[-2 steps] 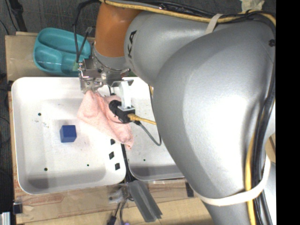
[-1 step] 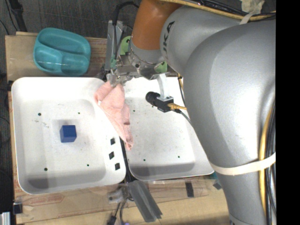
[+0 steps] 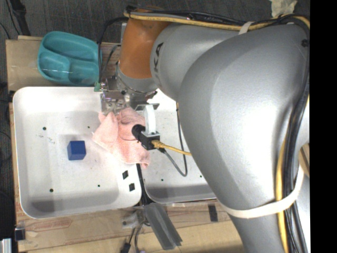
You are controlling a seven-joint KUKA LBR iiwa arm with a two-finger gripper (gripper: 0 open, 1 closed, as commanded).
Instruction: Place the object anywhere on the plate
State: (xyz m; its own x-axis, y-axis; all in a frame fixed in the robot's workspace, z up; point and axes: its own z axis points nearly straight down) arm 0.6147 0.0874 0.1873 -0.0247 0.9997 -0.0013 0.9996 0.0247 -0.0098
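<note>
My arm fills the right of the view, orange band above the wrist, reaching left over the divide between the two bins. The left bin spreads white below; the right bin peeks out under my arm. The teal plate sits beyond the left bin's far-left corner, off on the bench. A pink cloth bunches right under my gripper, possibly caught in it, though I cannot tell how wide it stands. The blue cube rests in the left bin, apart from the cloth.
</note>
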